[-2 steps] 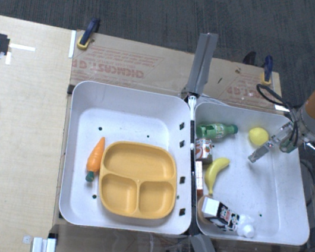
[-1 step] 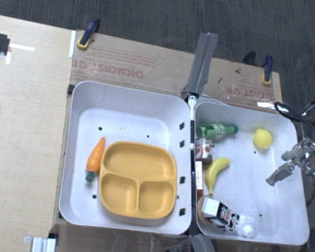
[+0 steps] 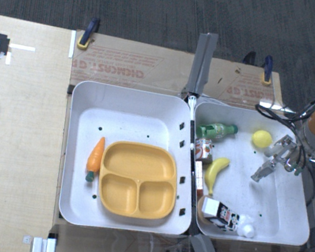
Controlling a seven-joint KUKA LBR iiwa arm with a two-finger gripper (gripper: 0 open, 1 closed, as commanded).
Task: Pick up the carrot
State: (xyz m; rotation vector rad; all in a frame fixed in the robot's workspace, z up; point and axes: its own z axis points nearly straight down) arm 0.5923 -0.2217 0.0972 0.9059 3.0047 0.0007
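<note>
The carrot [image 3: 96,154], orange with a green stub at its near end, lies in the left bin [image 3: 89,104], against the left edge of a yellow divided plate [image 3: 138,179]. My gripper [image 3: 266,162] hangs over the right bin [image 3: 286,217], far to the right of the carrot, just below a yellow lemon [image 3: 261,138]. Its fingers stand open with nothing between them.
The right bin also holds a green bottle [image 3: 217,130], a small can [image 3: 203,149], a banana [image 3: 215,173] and a milk carton [image 3: 223,215] along its left and near sides. A grey divider post [image 3: 202,64] rises between the bins.
</note>
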